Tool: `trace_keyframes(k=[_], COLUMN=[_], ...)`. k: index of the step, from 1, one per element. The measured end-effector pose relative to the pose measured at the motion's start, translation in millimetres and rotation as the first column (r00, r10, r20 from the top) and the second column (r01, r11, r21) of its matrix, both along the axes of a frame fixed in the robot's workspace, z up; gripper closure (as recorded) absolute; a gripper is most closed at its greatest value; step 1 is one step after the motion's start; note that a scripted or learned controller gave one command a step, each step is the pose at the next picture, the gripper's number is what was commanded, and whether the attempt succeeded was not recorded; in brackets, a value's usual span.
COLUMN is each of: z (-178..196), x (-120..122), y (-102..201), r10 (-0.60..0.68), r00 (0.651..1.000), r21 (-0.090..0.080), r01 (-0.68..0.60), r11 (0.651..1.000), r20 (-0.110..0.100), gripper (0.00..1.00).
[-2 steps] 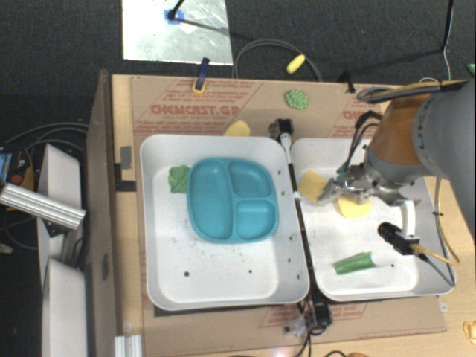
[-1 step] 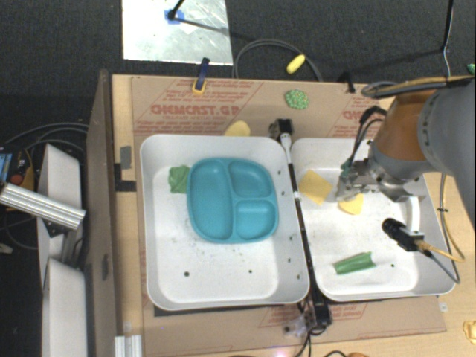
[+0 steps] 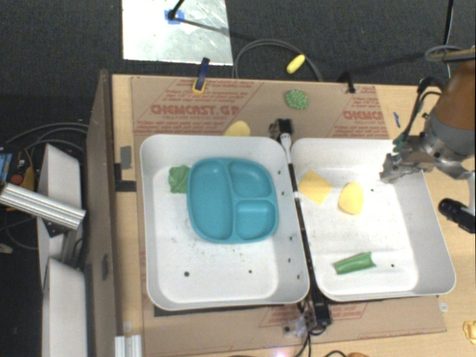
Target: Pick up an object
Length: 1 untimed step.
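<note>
**Arm hanging over the right bin's upper right corner, three loose pieces lying in that bin**

Two shallow white bins are sitting side by side in the middle of the frame: the left white bin (image 3: pixel 160 274) and the right white bin (image 3: pixel 424 274). The left one is carrying one teal plastic tray with three compartments (image 3: pixel 230 199) and one small green leafy piece (image 3: pixel 178 178), which is touching the tray's left edge. The right one is holding three loose things: one pale yellow wedge-shaped block (image 3: pixel 314 187) lying near its left wall, one rounded yellow lemon-like piece (image 3: pixel 351 198) lying just beside the wedge on its right, and one green elongated pepper-like piece (image 3: pixel 352 262) lying well apart from both, toward the lower edge.

Above the bins, on the brown cardboard sheet (image 3: pixel 186 110), one round green dotted object (image 3: pixel 297 99) and one yellow rounded object (image 3: pixel 238 129) are resting, the latter against the left bin's upper rim.

Open white floor is showing across the right half of the right bin and along the lower part of the left bin. The two bins' inner walls are meeting at the frame's centre.

The grey two-finger gripper (image 3: pixel 392 169) is hanging at the upper right of the right bin, near its rim, well apart from the three pieces. Whether it is spread or pressed together I cannot tell, and nothing is showing in its grasp.
</note>
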<state>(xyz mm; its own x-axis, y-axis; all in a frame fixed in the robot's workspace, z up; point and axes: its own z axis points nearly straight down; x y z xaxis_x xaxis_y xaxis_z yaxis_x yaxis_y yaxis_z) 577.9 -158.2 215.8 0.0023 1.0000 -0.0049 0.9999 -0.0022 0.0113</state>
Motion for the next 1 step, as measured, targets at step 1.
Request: trace_keyframes(k=[1], z=[-34.2], x=[21.2], y=[10.3], r10=[0.007], r00=[1.0], r21=[0.003], r01=[-0.007], r11=[1.0], r20=[-0.008], gripper=[1.0])
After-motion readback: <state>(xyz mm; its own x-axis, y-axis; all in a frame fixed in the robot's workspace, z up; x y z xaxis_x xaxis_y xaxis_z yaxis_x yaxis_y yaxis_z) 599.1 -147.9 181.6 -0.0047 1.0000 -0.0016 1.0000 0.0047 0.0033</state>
